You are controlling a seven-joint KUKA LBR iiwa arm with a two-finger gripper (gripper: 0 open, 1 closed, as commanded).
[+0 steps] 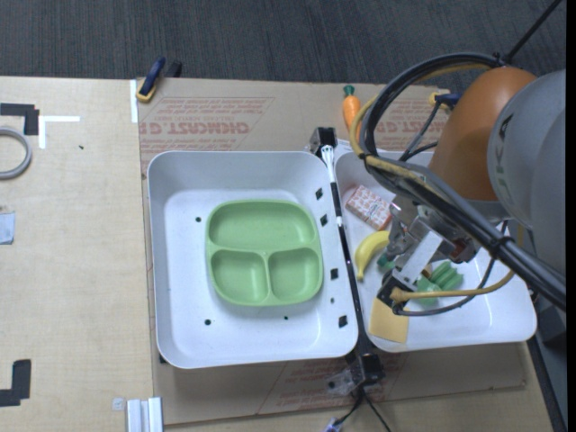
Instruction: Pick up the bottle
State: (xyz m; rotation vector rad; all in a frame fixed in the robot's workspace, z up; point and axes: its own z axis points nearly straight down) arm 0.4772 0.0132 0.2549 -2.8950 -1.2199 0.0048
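Presently, the hand (405, 250) is being held over the right bin (486, 324) (how far open cannot be told), while the green bottle (439, 283) is being partly hidden at its four o'clock, a banana (368, 251) at nine.

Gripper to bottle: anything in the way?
Cannot tell for sure which thing that is. The gripper is low over the right bin, beside a green object half hidden by the arm. If that is it, nothing visible stands between them. A banana lies close by, on the side toward the other bin.
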